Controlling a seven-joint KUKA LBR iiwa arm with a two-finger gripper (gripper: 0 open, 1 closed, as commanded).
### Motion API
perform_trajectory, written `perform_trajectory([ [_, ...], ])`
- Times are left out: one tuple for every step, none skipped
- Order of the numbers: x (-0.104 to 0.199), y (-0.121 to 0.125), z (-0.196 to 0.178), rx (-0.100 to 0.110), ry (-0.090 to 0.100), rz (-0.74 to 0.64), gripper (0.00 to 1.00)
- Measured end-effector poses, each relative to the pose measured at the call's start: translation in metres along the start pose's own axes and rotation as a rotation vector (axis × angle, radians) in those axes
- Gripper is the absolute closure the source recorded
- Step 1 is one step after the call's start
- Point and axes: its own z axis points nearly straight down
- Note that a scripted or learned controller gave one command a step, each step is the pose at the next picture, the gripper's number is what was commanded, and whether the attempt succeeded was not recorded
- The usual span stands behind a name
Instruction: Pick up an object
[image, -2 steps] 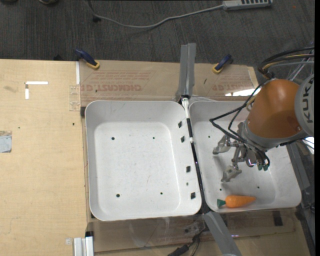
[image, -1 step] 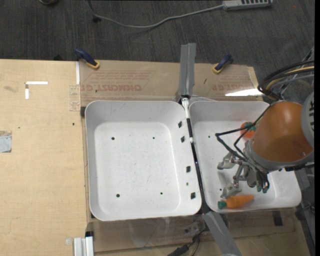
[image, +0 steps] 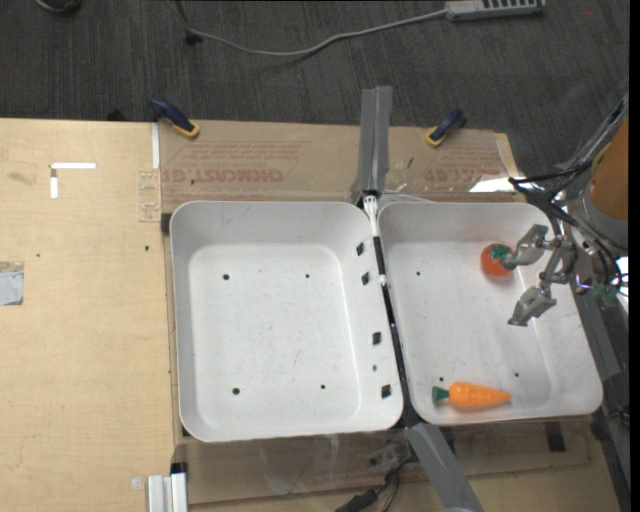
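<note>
Carrot (image: 474, 396) and tomato (image: 494, 259) are the two candidates for picking, both in the right bin (image: 455, 230); the left bin (image: 200, 225) holds neither. The toy carrot lies on the bin floor near the front wall, its long axis running roughly left to right, green top toward the divider between the bins and orange tip pointing toward the arm's side. The small red-orange tomato sits toward the back right of the same bin, apart from the walls.

The gripper (image: 528, 280) reaches in from the right and hangs over the right bin with its two fingers spread apart, one finger near the tomato and the other lower, toward the bin's middle right. Nothing sits between the fingers. The upper fingertip appears to touch or overlap the tomato's right edge, though from this slanted view I cannot tell whether it truly touches or merely passes above it.

The tomato lies to the left of the gripper and level with its upper finger, so it is by far the nearer object; the carrot is well apart, toward the front of the bin. My judgement is that a grasp on the tomato would need the gripper shifted left and back, so that the fruit falls between the fingers rather than beside one. Being round, it may roll away if a finger nudges it first.
</note>
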Motion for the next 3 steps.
perform_trajectory([
  [0.044,0.037,0.115,-0.001,0.003,-0.158,0.0],
  [-0.052,0.016,0.114,-0.002,-0.001,-0.294,0.0],
  [-0.054,0.016,0.104,-0.003,-0.007,-0.29,1.0],
])
